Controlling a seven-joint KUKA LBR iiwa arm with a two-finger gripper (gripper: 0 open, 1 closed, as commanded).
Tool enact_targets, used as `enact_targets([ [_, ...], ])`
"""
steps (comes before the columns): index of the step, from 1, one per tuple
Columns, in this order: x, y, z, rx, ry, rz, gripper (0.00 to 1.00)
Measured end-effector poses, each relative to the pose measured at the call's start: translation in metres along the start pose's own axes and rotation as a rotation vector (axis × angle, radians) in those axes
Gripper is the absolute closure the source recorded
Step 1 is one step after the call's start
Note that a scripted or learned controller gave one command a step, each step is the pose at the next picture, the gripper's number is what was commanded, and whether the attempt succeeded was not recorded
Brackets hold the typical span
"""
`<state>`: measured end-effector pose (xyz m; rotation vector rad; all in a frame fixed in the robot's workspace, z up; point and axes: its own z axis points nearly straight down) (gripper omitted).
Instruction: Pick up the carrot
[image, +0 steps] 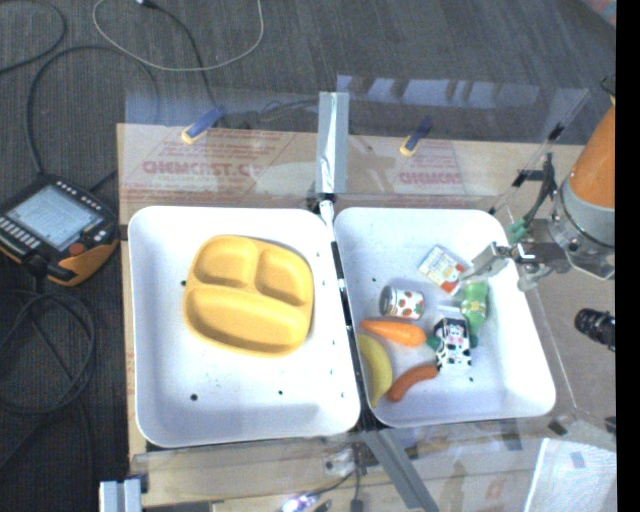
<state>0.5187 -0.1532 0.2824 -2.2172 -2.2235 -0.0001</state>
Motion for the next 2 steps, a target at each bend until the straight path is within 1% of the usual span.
enact_targets([
  [1, 0.029, -0.026, 0.160, -0.022, -0.004, 0.077, 0.00],
  [2, 0.036, 0.005, 0.173, -0.052, -0.034, -0.395, 0.00],
])
